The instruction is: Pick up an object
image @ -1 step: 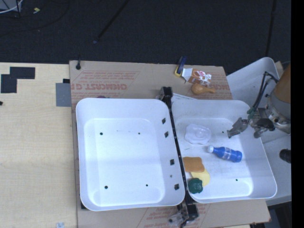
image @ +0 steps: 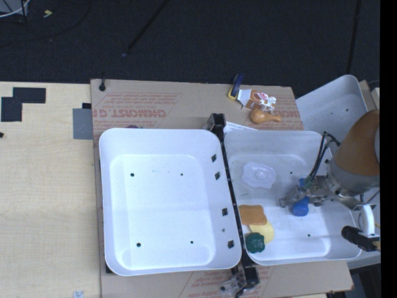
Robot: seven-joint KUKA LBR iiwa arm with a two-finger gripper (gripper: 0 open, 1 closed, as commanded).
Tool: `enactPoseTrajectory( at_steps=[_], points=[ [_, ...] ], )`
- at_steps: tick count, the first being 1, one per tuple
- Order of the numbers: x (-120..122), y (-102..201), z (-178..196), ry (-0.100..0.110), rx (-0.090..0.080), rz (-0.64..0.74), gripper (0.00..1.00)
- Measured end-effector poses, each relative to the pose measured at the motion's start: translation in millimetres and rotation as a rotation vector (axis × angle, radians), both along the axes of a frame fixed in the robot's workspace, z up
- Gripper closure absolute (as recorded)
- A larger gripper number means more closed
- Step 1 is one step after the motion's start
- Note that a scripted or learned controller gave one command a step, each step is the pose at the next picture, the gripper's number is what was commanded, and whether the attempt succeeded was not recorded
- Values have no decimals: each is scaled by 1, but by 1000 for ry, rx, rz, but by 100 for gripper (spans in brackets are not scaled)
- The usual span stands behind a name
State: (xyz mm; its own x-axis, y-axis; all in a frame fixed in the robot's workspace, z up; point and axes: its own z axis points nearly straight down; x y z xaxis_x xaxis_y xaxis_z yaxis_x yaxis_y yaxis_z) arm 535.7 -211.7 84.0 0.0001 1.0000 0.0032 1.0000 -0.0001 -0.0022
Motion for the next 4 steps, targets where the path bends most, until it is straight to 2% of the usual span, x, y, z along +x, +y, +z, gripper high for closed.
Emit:
enactPoseTrajectory(
  at_steps=[1,2,3,4],
  points=[
    [-24,25,3,3,0,-2,0],
    [-23,22,14,0,-1,-7,100],
    [16,72,168,-19,-4,7,100],
    [-14,142,141,5,1,5,100]
  ],
)
